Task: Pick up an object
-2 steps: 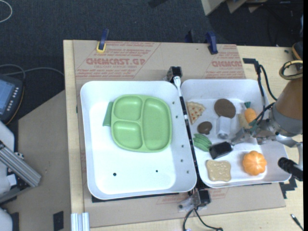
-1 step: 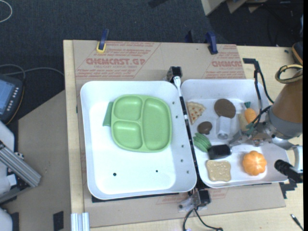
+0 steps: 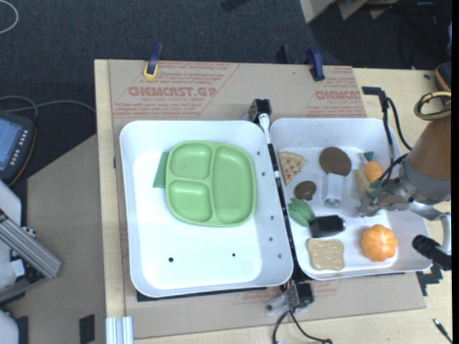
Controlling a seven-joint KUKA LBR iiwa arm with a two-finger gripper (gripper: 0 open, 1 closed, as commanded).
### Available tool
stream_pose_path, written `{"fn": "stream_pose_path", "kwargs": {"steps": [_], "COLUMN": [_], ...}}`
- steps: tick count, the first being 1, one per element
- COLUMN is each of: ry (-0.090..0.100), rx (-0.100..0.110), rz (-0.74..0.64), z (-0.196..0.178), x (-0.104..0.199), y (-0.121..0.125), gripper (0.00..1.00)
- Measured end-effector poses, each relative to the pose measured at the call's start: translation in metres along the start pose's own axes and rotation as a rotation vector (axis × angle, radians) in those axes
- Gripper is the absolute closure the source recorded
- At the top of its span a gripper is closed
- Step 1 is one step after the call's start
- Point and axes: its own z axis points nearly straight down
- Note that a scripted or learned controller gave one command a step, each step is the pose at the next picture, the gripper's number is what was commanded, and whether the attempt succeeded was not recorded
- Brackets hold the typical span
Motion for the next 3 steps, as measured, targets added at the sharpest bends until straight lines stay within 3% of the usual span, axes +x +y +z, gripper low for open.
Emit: {"fn": "stream_pose_path", "kwargs": {"steps": [3], "ry": [-0.003], "rx": [-0.007], "rz": [-0.002], "z": [-0.133], "x": [-0.002], "y": [0.008], "gripper": [1.0]}}
